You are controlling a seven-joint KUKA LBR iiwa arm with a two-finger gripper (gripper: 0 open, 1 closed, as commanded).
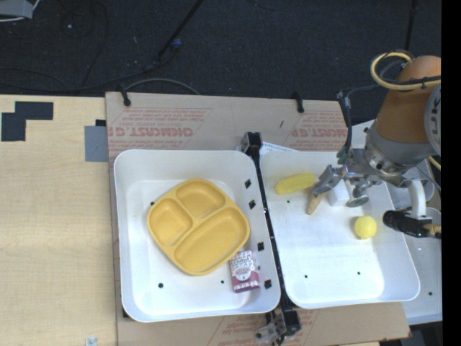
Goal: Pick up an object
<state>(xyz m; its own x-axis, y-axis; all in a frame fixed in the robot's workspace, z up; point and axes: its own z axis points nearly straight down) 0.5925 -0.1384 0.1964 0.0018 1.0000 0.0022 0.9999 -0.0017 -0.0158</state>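
Here, in the right bin (403,280), a yellow oblong object (294,184) lies with its long axis nearly level across the view, its right end tipped slightly up, just left of the gripper (338,191), whose fingers stand spread apart, gripping nothing, with a yellow ball (366,227) nearby.

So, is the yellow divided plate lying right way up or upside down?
Right way up: the yellow divided plate in the left bin shows its three hollow compartments facing upward.
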